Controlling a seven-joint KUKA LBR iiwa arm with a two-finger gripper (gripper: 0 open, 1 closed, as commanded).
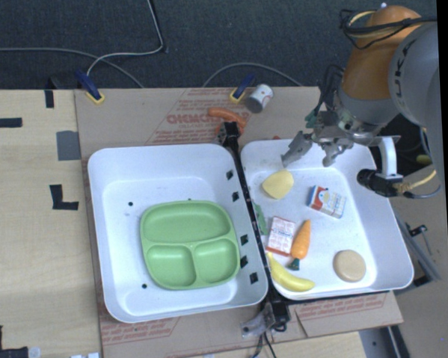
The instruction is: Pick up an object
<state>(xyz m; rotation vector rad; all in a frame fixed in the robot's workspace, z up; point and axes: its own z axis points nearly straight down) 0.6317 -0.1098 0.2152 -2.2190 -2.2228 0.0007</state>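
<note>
1. The gripper [313, 152] hangs over the right bin [384, 226] at its 12 o'clock edge, metal fingers spread apart, nothing between them.
2. A rounded yellow lemon [277, 184] lies at 7 o'clock from the gripper, apart from it.
3. The bin also holds a small printed carton [327, 201], tapered orange carrot [300, 240], curved banana [290, 277] and flat tan disc [350, 265].
4. The left bin [114, 218] holds a smooth green three-compartment tray [188, 242].
</note>
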